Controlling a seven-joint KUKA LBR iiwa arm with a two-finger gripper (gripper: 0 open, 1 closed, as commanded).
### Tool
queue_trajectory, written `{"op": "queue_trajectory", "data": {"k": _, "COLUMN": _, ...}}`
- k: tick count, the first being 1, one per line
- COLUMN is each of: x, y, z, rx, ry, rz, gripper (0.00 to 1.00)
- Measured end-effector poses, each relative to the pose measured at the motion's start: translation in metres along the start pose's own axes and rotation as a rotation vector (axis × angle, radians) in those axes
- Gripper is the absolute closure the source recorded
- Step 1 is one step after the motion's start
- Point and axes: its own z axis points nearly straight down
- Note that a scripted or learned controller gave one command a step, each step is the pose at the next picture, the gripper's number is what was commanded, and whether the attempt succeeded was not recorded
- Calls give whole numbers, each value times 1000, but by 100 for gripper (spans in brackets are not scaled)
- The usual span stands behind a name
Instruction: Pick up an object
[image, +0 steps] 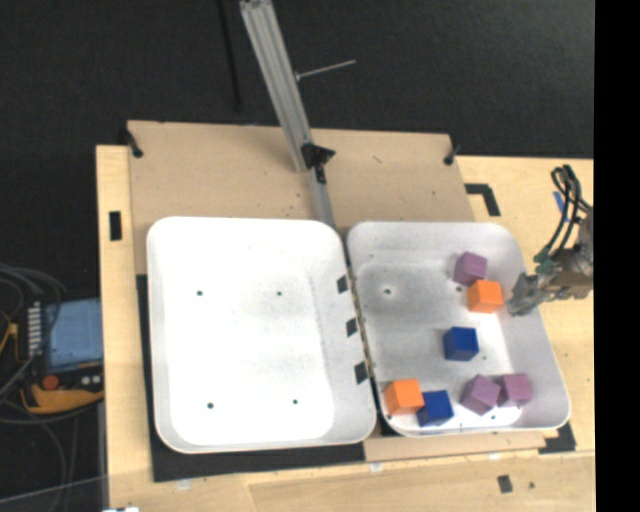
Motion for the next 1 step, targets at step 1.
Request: {"op": "queue_trajectory", "data": {"k": 1, "x": 51, "y": 1, "z": -7, "rx": 0, "ry": 1, "rz": -1, "gripper": 100}}
